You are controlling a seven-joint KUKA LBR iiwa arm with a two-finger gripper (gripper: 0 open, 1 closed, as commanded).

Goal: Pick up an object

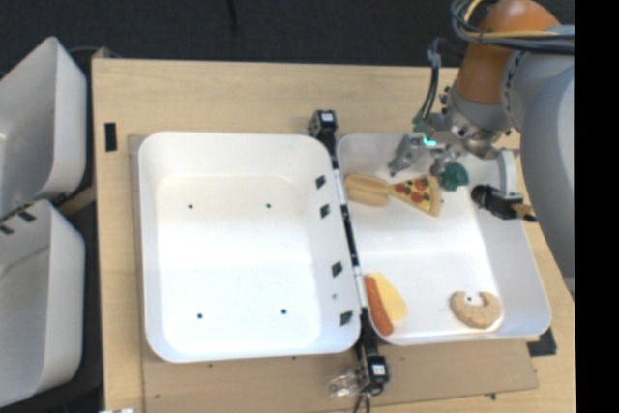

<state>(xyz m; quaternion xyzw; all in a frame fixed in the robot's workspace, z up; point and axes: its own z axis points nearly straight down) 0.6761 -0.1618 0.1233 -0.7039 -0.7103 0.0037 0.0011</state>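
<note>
Camera view: pizza slice point(419, 193) lying flat at the far end of the right bin point(440, 266), just right of the bread roll point(367, 190). Probably a light, stiff toy (thin at the edges, so likely slippery to pinch), best taken across its width near the crust. Gripper point(423, 148) hanging just above and beyond the slice, close to it, perhaps brushing the far edge; cannot tell whether spread or closed at this angle. Nothing seen held. Green piece point(454, 174) beside it, hot dog point(384, 302) and biscuit ring point(477, 309) at the near end.
</note>
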